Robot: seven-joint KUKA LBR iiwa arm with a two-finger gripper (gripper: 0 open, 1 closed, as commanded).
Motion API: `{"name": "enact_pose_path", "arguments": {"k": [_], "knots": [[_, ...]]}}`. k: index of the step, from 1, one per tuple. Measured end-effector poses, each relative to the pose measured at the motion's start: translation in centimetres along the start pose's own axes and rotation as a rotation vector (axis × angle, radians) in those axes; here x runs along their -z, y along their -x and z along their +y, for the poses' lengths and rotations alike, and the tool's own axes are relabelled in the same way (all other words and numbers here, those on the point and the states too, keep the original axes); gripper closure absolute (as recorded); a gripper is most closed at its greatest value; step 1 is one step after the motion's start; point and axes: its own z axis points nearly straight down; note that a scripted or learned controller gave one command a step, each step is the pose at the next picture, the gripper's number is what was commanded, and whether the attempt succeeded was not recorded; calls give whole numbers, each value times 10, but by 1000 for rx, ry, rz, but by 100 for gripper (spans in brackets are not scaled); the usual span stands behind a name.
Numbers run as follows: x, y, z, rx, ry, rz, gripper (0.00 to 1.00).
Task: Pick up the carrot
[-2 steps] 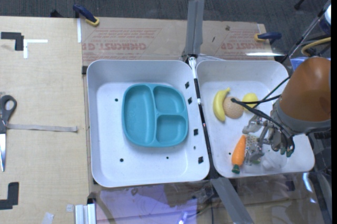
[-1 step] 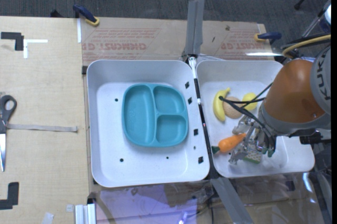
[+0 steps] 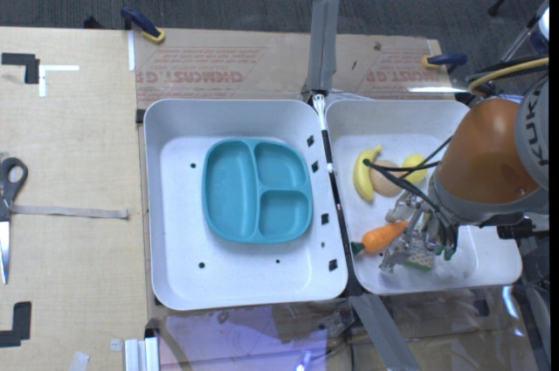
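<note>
The orange carrot (image 3: 381,237) lies in the right bin (image 3: 489,273) near its left wall, its green tip pointing left. My gripper (image 3: 409,243) hangs over the carrot's right, thick end and hides that end. Whether it touches the carrot I cannot tell. The arm's orange band (image 3: 485,153) sits above the bin's right half.
A yellow banana (image 3: 364,175), a tan round item (image 3: 384,178) and a yellow item (image 3: 414,163) lie at the back of the right bin. The left bin (image 3: 175,273) holds a teal divided plate (image 3: 258,189). Scissors (image 3: 9,186) lie on the bench at far left.
</note>
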Motion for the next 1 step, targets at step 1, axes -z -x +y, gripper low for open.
{"name": "enact_pose_path", "arguments": {"k": [1], "knots": [[0,0,0,0,0,0,0]]}}
